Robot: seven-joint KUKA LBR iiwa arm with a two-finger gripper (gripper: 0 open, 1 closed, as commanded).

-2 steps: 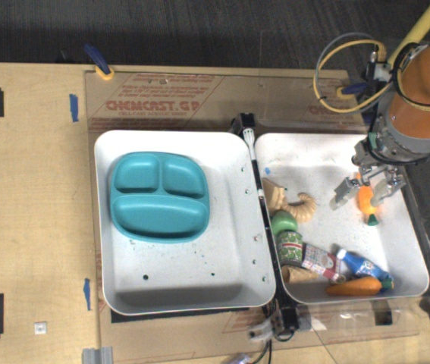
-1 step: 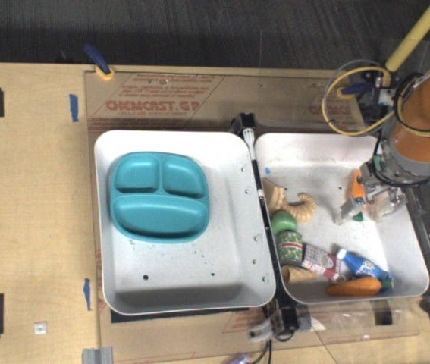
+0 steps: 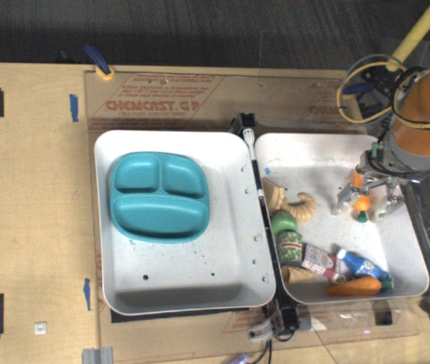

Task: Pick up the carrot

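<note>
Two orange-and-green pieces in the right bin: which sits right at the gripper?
The small orange piece with the green tip, between the gripper fingers. The longer carrot lies apart at the bin's near edge.

Bins [image 3: 123,279]: white. Plate [image 3: 158,196] in the bin far from the gripper [image 3: 366,201]: teal. Small carrot [image 3: 361,205] between the metal-grey fingers: orange with a green tip. Below the gripper, a second carrot [image 3: 355,286]: orange. Beside it, bottle [image 3: 362,266]: blue and white. Bench [image 3: 25,241]: tan, with black corner marks.
</note>
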